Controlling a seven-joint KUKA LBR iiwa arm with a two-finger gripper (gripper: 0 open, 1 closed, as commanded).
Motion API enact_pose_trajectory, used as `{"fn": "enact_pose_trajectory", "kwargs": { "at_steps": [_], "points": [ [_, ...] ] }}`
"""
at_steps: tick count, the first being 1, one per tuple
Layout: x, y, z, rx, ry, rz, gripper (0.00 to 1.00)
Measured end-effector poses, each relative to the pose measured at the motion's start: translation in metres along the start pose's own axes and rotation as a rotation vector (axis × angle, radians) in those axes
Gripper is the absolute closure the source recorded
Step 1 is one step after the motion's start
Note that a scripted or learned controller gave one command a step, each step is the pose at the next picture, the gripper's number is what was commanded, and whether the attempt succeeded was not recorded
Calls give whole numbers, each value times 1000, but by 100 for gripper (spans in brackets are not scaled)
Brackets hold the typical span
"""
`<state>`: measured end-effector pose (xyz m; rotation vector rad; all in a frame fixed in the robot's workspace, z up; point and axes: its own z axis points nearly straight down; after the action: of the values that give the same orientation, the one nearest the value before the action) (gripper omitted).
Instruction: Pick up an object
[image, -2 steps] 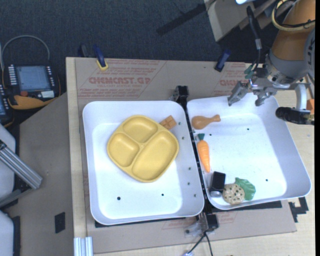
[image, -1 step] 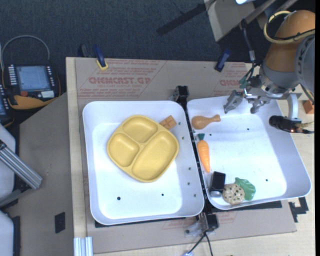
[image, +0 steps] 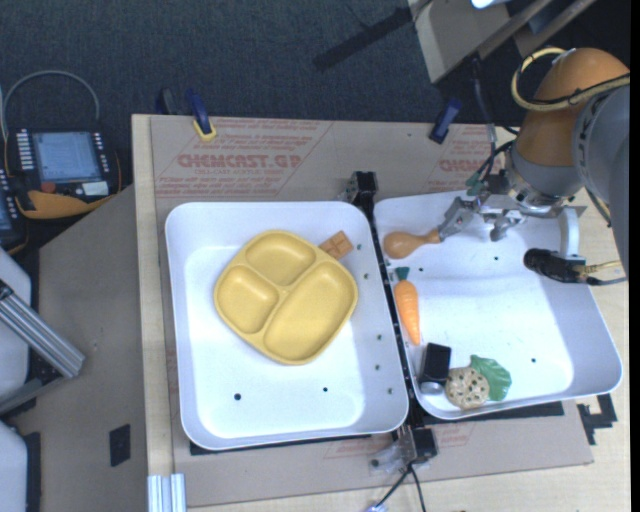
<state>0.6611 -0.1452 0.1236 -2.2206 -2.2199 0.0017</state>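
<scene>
Gripper: upper right of frame — fingers pinching the stem of a tan pear-shaped toy.
Toy: upper-left corner of the right bin.
Left bin: yellow divided plate.

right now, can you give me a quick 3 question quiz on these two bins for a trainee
1. True or false: the yellow divided plate lies in the right bin.
2. Which lies nearest the gripper? A carrot B pear-shaped toy C green leafy toy
3. Fill in: the small black block lies beside the ___ in the right bin.

Key: 1 false, it is in the left bin. 2 B. 3 cookie.
</scene>
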Motion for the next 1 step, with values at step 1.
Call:
{"fn": "enact_pose_trajectory", "kwargs": {
  "at_steps": [1],
  "points": [
    [-1, 2, 33, -1, -3, -3, 0]
  ]
}}
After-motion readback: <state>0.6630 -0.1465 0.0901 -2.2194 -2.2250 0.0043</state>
